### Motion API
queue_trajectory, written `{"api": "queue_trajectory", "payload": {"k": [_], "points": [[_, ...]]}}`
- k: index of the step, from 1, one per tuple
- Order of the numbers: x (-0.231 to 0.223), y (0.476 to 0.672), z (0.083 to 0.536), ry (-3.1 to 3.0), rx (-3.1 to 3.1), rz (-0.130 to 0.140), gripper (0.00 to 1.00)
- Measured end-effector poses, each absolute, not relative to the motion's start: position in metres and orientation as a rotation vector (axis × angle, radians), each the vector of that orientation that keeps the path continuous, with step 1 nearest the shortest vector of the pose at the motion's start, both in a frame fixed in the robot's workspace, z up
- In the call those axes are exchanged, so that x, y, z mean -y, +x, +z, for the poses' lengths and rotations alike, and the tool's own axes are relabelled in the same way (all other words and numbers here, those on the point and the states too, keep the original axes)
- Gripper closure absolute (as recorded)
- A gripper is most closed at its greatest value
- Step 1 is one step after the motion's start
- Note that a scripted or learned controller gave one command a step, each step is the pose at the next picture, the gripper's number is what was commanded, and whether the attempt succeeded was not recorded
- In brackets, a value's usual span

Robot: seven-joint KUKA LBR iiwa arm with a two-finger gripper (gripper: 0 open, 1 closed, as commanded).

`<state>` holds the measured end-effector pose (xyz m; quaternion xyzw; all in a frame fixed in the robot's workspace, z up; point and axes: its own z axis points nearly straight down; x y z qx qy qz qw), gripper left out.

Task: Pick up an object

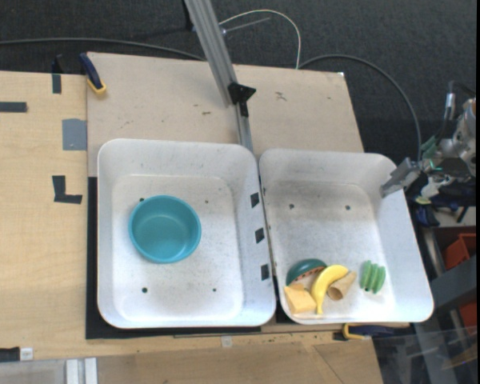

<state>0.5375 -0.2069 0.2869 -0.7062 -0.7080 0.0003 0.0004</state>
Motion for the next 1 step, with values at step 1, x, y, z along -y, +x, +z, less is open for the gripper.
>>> {"api": "queue_trajectory", "payload": {"k": [1], "points": [[0.2068, 0.5375, 0.2869, -2.218, 2.223, 0.001, 0.00]]}}
